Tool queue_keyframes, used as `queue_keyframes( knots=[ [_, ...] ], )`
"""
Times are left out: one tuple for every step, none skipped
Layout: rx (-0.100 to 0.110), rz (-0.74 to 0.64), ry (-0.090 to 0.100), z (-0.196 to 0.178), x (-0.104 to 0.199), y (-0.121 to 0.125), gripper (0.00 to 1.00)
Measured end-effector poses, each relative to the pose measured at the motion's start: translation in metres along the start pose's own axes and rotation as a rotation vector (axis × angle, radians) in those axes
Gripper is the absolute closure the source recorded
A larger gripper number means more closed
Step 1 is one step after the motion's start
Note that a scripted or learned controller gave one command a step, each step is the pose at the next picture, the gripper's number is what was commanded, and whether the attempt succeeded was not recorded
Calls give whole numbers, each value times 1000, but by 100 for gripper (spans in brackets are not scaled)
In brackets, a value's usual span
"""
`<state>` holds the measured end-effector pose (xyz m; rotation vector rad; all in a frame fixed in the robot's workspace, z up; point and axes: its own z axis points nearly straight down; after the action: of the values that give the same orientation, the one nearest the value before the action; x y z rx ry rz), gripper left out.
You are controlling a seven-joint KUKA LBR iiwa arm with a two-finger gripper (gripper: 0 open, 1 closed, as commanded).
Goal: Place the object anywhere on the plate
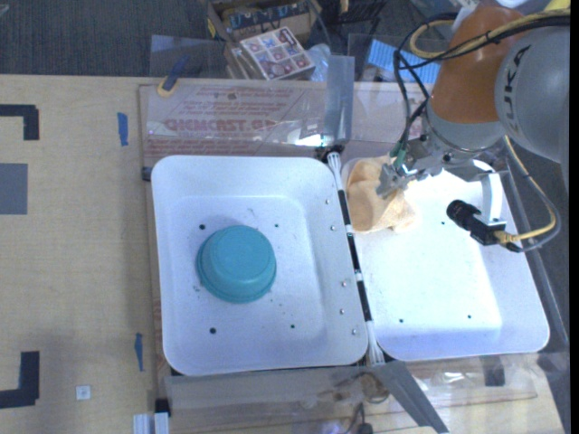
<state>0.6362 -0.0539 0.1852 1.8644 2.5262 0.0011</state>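
Note:
A teal round plate lies upside-down-looking in the middle of the left bin. A crumpled tan cloth-like object rests in the far left corner of the right bin, against the divider. My gripper comes down from the right onto the cloth's upper right part. Its tips are buried against the cloth and I cannot make out their spread. The cloth still lies on the bin floor.
A black cylindrical part with a yellow cable hangs beside the wrist over the right bin. A clear plastic sheet and a box of clutter sit behind the bins. Tan bench surface spreads to the left.

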Motion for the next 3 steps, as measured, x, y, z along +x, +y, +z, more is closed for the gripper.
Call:
queue_keyframes(
  knots=[
    [-1,1,-1,-40,-1,1,100],
    [1,-398,1,-31,48,20,100],
    [-5,-795,-2,-31,98,45,100]
  ],
)
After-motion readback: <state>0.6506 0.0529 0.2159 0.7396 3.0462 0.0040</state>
